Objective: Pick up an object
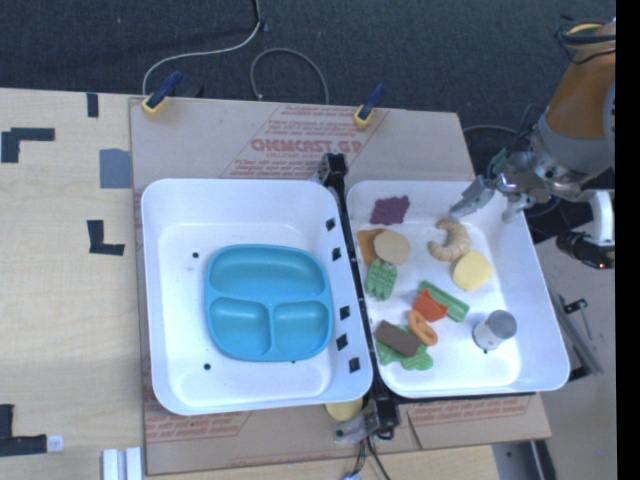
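Pincer (pixel 490 190) hangs over the right bin's (pixel 535 298) upper right corner, its fingers spread and holding nothing, near the tan croissant (pixel 452 238) lying just below and left of it. That toy looks light, stiff and smooth, probably best pinched across its narrow curved middle.

A blue divided plate (pixel 268 302) lies in the left white bin (pixel 165 268), in the middle of the frame. Both bins rest on a brown cardboard sheet (pixel 290 138), held at its top edge by two clamps (pixel 160 94). A white cable (pixel 255 28) runs over the dark floor in the upper part.
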